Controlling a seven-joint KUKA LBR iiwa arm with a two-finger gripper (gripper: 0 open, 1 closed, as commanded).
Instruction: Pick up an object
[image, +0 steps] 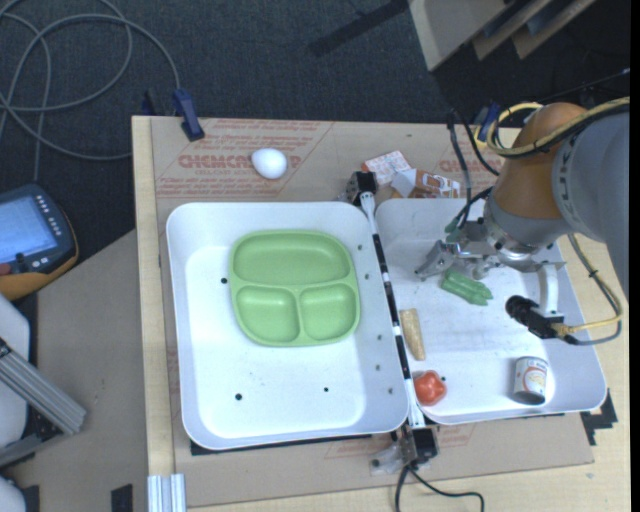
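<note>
One green object (466, 288) lies just below the gripper (452, 258) — long axis slanting down-right — and whether the gripper is open or closed, I cannot tell.

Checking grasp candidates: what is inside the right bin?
The right bin holds a green object under the gripper, a tan stick, a red piece and a small can. The arm covers the bin's far corner.

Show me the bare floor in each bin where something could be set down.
Left bin: bare white floor in front of the green divided plate. Right bin: a patch between tan stick, can and green object. Crowded around the hand.
</note>
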